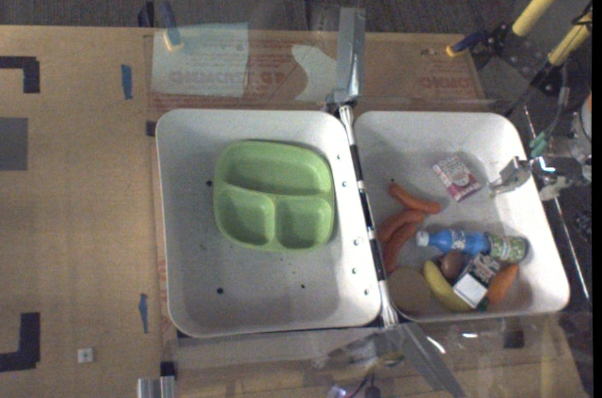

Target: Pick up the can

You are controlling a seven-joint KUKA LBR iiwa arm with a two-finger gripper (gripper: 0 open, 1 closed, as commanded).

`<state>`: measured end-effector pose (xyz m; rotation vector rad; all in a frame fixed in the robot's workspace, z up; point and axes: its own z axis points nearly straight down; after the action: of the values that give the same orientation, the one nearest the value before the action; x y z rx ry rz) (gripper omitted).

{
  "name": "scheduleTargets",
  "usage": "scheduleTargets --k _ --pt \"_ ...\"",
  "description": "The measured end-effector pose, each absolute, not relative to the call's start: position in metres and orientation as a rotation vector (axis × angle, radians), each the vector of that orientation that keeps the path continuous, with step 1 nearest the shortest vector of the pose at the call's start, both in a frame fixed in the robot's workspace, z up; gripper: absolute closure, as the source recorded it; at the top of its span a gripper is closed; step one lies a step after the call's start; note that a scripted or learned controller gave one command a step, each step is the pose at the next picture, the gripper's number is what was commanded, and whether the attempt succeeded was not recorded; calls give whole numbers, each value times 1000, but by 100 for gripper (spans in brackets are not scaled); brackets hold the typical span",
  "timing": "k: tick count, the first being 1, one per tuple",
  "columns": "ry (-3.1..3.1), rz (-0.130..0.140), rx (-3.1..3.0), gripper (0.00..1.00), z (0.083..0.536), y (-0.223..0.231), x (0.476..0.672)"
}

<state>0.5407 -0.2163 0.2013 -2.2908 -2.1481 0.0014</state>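
Note:
The right bin (414, 142) holds a cluster of items along its front. A small dark container with a white label (480, 279) lies between a banana (440, 287) and an orange carrot (504, 281); it may be the can, but it is too small to be sure. My gripper (515, 176) hangs over the bin's right side, above and to the right of the cluster, touching none of the items. Nothing is seen in its grasp.
A pink box (456, 176) lies just left of the gripper. Orange sausage-shaped pieces (406, 215), a blue bottle (467, 243) and a tan round item (408, 290) fill the bin's front. The left bin (188, 199) holds a green divided plate (275, 195).

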Motion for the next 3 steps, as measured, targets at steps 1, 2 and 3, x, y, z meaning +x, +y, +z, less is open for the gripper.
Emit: scheduleTargets --k 1,2,3 --pt "-1992 4 -2424 0 182 -166 508" --pt "-1710 4 -2629 0 136 -179 517" --pt "-1560 4 -2726 0 236 -212 549"
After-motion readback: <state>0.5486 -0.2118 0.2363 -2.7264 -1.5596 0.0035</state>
